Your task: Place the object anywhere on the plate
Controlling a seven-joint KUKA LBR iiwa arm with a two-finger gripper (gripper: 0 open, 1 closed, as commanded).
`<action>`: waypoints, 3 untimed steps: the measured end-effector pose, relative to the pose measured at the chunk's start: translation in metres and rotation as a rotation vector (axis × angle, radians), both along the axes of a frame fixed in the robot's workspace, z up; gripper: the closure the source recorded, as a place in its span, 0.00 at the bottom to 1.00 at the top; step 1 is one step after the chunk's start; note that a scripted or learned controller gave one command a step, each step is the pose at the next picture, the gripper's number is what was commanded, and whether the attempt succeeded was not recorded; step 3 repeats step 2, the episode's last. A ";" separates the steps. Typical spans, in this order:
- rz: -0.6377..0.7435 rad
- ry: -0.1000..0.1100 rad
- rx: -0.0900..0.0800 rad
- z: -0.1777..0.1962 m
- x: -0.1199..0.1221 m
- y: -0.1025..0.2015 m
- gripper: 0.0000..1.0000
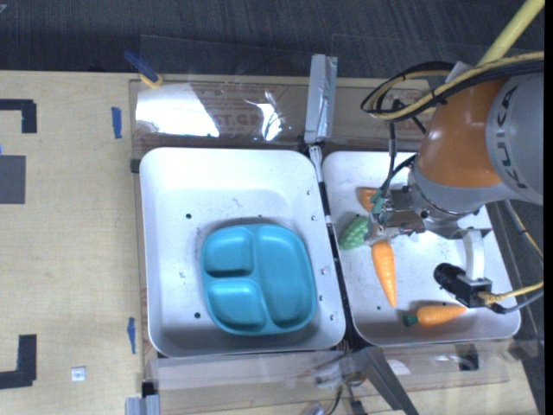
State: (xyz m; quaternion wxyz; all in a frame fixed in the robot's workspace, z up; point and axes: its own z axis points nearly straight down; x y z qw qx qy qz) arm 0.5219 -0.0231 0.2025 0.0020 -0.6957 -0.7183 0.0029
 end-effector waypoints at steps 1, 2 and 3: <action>0.028 0.000 0.002 -0.021 0.013 0.092 1.00; 0.025 -0.001 0.001 -0.020 0.013 0.090 0.00; 0.025 -0.001 0.001 -0.020 0.013 0.090 0.00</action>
